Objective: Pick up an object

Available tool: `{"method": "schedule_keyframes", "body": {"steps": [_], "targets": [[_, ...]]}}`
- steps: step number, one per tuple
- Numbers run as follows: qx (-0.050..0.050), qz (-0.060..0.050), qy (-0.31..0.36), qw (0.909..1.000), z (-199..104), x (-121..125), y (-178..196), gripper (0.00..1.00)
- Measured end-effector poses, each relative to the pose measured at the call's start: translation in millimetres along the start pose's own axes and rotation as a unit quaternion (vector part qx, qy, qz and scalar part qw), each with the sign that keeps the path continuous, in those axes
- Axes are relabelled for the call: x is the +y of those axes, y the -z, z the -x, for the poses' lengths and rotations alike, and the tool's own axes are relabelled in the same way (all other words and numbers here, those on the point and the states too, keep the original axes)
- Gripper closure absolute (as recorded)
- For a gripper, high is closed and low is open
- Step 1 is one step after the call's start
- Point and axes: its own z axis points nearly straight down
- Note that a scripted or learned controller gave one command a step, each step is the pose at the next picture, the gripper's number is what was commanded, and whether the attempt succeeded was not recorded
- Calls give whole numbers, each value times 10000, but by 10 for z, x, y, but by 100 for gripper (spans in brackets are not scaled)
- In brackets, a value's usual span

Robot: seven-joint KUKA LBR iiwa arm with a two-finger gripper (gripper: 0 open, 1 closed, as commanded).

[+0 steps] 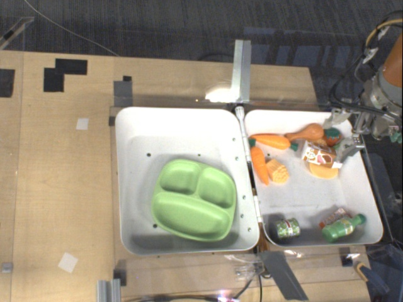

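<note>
At right bin's (371,187) far right corner, gripper (347,131) hangs low over the rim area, fingers spread, nothing between them. Just beside it: packet (318,156), white with red and orange print, lying on an orange slice (324,170), next to a drumstick (306,133). Two carrots (264,153), corn (278,171), can (288,228), green bottle (342,227) elsewhere in that bin. Left bin (135,143) holds a green tray (194,199).

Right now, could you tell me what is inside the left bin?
The left bin holds one green divided plate, its three compartments bare. Whatever might lie beneath the plate is covered and cannot be seen.
</note>
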Motion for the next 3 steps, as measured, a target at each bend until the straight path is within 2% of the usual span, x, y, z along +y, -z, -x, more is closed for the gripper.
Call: {"method": "schedule_keyframes", "body": {"steps": [1, 2, 3], "targets": [[-25, -8, 1022, 9948, -40, -213, -1545, 0], [-26, -11, 1149, 9934, -211, -32, -1644, 0], [46, 17, 1676, 9858, 721, -73, -1678, 0]]}}
